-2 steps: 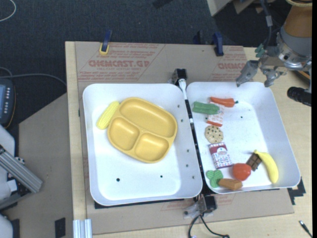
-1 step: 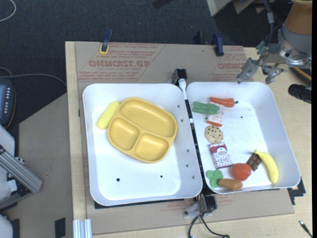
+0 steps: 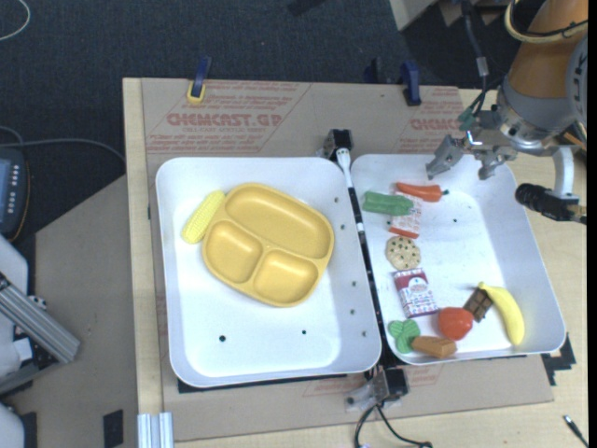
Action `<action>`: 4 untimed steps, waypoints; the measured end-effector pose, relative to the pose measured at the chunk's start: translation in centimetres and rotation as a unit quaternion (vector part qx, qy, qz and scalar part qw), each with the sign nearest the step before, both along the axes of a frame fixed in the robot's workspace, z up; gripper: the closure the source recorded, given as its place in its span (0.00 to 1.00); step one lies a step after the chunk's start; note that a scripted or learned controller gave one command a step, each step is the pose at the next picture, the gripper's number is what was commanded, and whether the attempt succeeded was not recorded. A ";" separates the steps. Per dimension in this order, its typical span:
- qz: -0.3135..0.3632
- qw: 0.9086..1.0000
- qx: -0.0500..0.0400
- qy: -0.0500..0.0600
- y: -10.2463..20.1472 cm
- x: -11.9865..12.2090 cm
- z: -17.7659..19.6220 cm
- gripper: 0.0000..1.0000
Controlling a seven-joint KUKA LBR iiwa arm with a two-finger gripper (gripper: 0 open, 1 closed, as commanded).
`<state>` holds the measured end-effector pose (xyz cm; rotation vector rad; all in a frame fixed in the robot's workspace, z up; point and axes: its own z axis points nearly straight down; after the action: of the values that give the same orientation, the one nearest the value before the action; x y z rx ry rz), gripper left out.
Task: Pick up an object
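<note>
My gripper [image 3: 466, 161] hangs open over the far edge of the right bin [image 3: 522, 250], its two fingers spread with nothing between them. Just below and to its left lies an orange carrot [image 3: 419, 192] beside a green pepper [image 3: 386, 203]. Further down the bin are a cookie [image 3: 403, 252], a red packet [image 3: 416, 294], a tomato [image 3: 455, 323], a banana [image 3: 506, 312], a small brown chocolate piece [image 3: 478, 303] and a sausage [image 3: 433, 346] by a green leaf [image 3: 402, 333].
The left bin [image 3: 187, 334] holds a yellow divided plate [image 3: 269, 244] and a corn cob [image 3: 202, 217]. A black divider [image 3: 356, 222] runs between the bins. Blue clamps [image 3: 409, 81] grip the far board edge.
</note>
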<state>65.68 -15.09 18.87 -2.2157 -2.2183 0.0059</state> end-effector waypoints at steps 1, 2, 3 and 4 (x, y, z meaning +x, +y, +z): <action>0.001 1.000 -0.001 -0.002 0.3 0.9 -4.8 0.00; 0.000 1.000 -0.001 -0.004 0.3 1.1 -9.8 0.00; 0.001 1.000 -0.001 0.003 0.1 0.8 -8.6 1.00; -0.001 1.000 -0.002 -0.007 -0.9 1.2 -3.2 1.00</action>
<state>66.86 -15.95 15.64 -2.2263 -2.2265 -0.0051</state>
